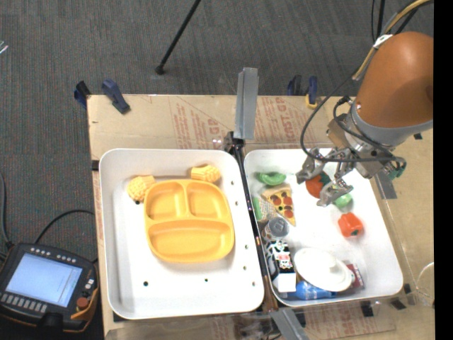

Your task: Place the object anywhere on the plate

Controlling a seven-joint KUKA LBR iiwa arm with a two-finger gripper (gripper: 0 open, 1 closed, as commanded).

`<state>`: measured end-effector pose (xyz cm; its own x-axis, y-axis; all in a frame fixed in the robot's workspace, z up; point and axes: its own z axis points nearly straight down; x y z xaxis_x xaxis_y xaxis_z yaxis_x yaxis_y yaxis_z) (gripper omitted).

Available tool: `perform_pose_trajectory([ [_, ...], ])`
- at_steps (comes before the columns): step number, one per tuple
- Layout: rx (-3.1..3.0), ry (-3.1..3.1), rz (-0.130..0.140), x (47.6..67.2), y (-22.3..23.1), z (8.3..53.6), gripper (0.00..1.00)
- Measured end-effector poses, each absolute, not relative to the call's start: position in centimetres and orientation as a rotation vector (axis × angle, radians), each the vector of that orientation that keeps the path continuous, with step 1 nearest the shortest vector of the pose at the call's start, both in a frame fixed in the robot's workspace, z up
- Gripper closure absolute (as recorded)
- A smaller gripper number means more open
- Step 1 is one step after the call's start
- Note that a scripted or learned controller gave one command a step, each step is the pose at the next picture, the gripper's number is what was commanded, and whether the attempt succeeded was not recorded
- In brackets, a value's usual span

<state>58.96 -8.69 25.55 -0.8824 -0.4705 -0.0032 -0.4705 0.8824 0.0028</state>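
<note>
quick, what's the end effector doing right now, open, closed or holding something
End effector: open, fingers spread over the right bin, above the red and green toys; nothing visibly held between them.

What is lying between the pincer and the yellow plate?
In the camera view, the pizza slice toy and the bins' divider lie between the pincer and the yellow plate.

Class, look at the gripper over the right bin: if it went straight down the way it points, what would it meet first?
Probably the red-orange toy or the green toy beneath the gripper; depth is unclear from this slanted view.
</note>
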Motion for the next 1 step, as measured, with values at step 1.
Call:
perform_pose_trajectory([
  [1, -0.76, 3.046, 0.005, 58.96, -8.73, 25.56, 0.0],
])
